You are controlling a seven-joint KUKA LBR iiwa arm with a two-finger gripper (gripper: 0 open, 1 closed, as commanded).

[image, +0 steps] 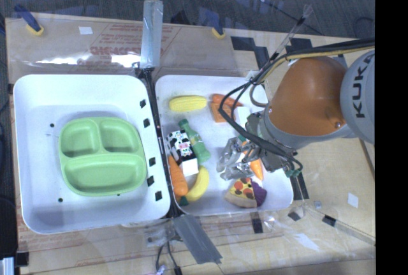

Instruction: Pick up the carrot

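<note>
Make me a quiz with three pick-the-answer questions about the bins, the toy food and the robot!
1. Where is the green divided plate?
A. left bin
B. right bin
C. on the bench

2. What colour is the corn cob?
A. purple
B. yellow
C. blue

3. How does the carrot lie?
A. standing upright on the plate
B. hanging outside the bins
C. flat by the right bin's left wall, beside the banana

Answers:
1 A, the plate sits in the left bin.
2 B, the cob is plain yellow.
3 C, it lies flat against that wall, while the end effector hovers nearer the pizza slice.
</note>
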